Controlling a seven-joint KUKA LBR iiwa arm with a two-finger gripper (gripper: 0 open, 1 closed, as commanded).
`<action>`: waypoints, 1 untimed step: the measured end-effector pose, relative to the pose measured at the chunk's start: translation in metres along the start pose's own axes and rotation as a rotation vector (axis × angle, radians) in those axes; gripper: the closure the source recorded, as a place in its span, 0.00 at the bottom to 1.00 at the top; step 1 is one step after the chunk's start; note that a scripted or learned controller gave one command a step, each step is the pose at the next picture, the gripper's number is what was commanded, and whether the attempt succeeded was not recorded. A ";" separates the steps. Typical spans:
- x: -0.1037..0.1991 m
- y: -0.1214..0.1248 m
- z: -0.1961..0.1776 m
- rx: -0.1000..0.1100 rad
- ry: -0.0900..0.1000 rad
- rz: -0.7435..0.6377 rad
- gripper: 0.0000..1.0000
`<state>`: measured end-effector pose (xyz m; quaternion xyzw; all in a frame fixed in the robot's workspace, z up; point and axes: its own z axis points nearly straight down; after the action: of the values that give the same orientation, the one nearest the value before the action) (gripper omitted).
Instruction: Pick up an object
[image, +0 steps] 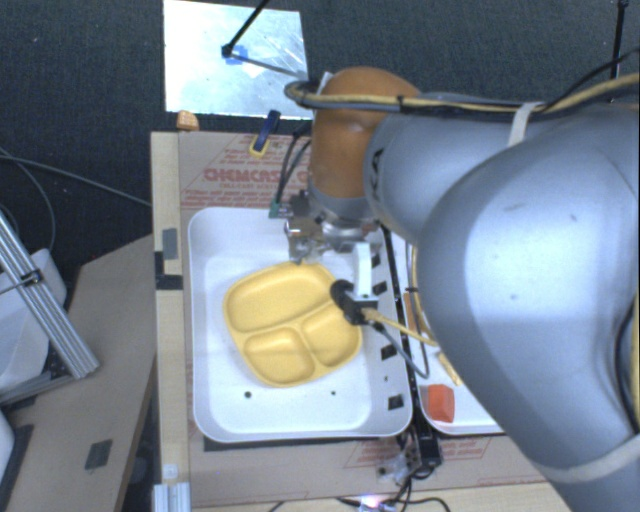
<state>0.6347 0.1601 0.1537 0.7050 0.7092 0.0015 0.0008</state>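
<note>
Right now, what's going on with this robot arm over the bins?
The grey arm reaches over the left bin, its gripper down at the far edge of a yellow divided plate lying there. I can't tell whether it has hold of the plate. A small orange object sits in the right bin.

Bulky grey arm (520, 260), glossy orange band (345, 130), yellowish cable (440, 99) across top
</note>
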 end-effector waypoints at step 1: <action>0.000 0.001 -0.011 -0.002 0.000 -0.004 1.00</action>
<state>0.6354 0.1604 0.1644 0.7036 0.7105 0.0023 0.0014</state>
